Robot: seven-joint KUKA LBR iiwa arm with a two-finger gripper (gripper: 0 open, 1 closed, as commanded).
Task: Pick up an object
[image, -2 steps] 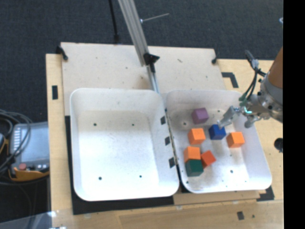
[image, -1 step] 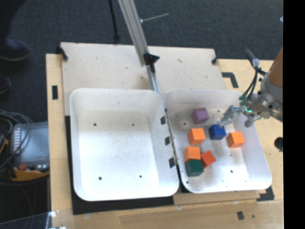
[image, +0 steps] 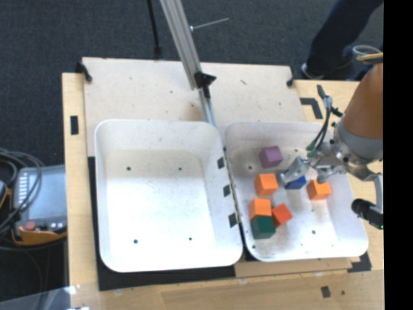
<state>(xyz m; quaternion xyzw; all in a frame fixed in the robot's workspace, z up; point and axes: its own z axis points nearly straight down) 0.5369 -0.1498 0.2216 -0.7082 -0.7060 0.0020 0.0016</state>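
Item: blue block (image: 296, 183), small, lying in the right bin (image: 335, 244), upper middle of its floor. It sits directly under the tip of the end effector (image: 295, 173), partly covered by the grey fingers; whether it is pinched between them or merely beneath them cannot be told, nor whether the fingers are spread or pressed together.

Neighbouring contents, right bin:
- purple block (image: 271, 155), up and to the left of the blue one, apart from it.
- orange cube (image: 266, 184), just left of the blue block, close beside it.
- orange cube (image: 319, 190), just right of the blue block, near the arm's wrist.
- orange cube (image: 261, 207), lower down, touching the top of the dark green cube (image: 262, 226).
- red-orange cube (image: 281, 214), tilted, just right of that pair.

Arm (image: 364, 118): grey body with an orange band, entering from the right edge over the right bin, with cables running along the wrist.

Left bin (image: 110, 147): white, shallow, set against the right bin's left wall.

Surface (image: 142, 89): pale board carrying both bins, with black corner marks.

Surroundings: slanted aluminium pole (image: 179, 31) rising from the back of the surface between the bins; dark carpet (image: 64, 18) around it; grey handheld control unit (image: 39, 202) with cables on the floor at left.
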